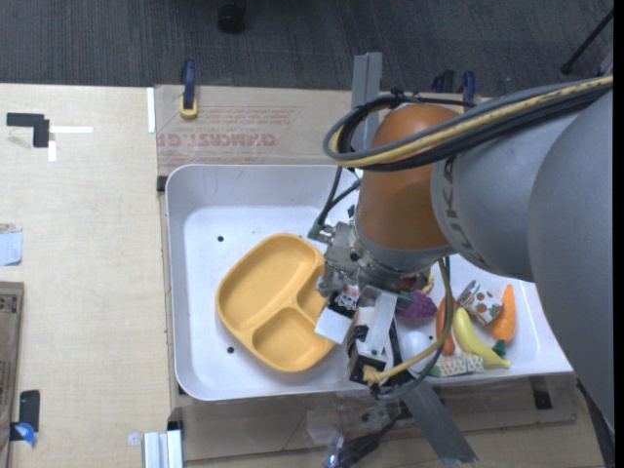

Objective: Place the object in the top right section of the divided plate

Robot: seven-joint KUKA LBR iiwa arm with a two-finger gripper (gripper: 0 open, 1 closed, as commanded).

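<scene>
A yellow divided plate lies tilted in the left white bin, with one large section and two smaller ones. My gripper hangs over the plate's right edge, at the seam between the two bins. The arm's orange band and wrist cover most of it from above, so its fingers are hidden. Toy food lies in the right bin: a purple piece, a yellow banana, an orange carrot and a corn cob.
The grey arm fills the right side and hides most of the right bin. Black cables loop over the wrist. A blue clamp sits on the cardboard behind the bins. Wooden bench lies to the left.
</scene>
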